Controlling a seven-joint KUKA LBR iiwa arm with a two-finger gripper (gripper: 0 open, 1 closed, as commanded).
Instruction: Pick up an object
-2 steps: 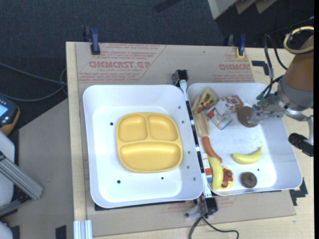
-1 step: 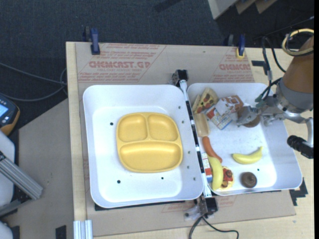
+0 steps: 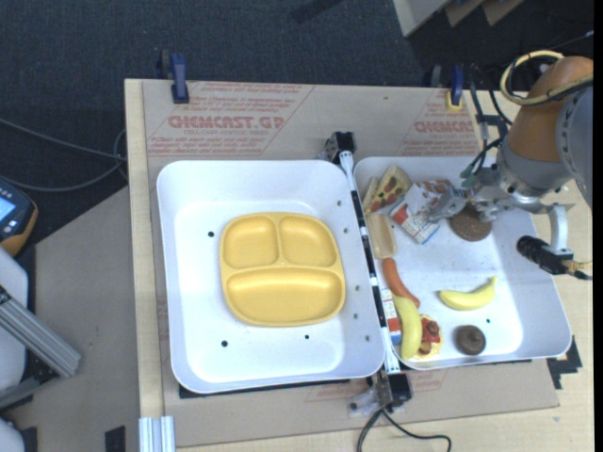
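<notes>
The right bin (image 3: 532,337) holds several toy foods. My gripper (image 3: 450,205) reaches in from the right and hangs low at the bin's back, between a white and red packet (image 3: 413,220) on its left and a brown round cookie (image 3: 469,225) just below it. It is close to both, and I see nothing clearly held. A pizza slice (image 3: 386,188) lies at the back left. A small banana (image 3: 468,295) and a chocolate donut (image 3: 469,339) lie toward the front.
Along the right bin's left wall lie a tan bun (image 3: 381,235), an orange sausage (image 3: 394,276), a long banana (image 3: 410,323) and a red piece (image 3: 430,333). The left bin (image 3: 188,252) holds a yellow divided plate (image 3: 281,269).
</notes>
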